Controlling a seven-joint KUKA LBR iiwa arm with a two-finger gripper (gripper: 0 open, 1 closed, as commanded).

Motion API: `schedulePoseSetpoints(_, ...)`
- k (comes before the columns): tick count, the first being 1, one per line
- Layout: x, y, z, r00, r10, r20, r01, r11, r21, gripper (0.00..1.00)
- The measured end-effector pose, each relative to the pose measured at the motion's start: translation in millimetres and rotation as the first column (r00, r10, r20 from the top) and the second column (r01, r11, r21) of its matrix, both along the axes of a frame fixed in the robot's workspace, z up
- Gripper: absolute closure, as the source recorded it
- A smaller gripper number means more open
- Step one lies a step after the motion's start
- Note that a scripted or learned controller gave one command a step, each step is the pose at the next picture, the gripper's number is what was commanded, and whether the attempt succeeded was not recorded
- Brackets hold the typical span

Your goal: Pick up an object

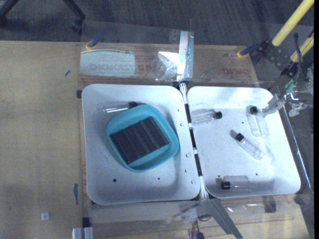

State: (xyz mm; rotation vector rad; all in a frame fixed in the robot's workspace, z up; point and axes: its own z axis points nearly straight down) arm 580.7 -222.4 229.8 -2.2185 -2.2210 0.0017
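Observation:
The right bin (219,153) holds several clear vials with black caps: one near its left wall (206,116), one at the upper right (257,122), one in the middle (247,144) and one along the front (236,183). In the left bin (94,148), a teal dish (167,133) with a dark ridged insert (138,139) lies tilted. Another clear vial (117,107) pokes out from behind the dish. My gripper (281,101) hangs at the right bin's upper right corner, just right of the upper-right vial, and much of it is hard to make out.
Crumpled clear plastic (167,63) and a printed label (107,62) lie on the board behind the bins. A yellow pole (294,16) and clamps stand at the back right. The ridge between the bins (192,138) runs down the middle.

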Motion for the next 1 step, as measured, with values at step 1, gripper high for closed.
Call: schedulePoseSetpoints(1, 12.4, -0.8, -87.2, 0.999, 0.044, 0.024, -0.044, 0.999, -0.009, 0.0)
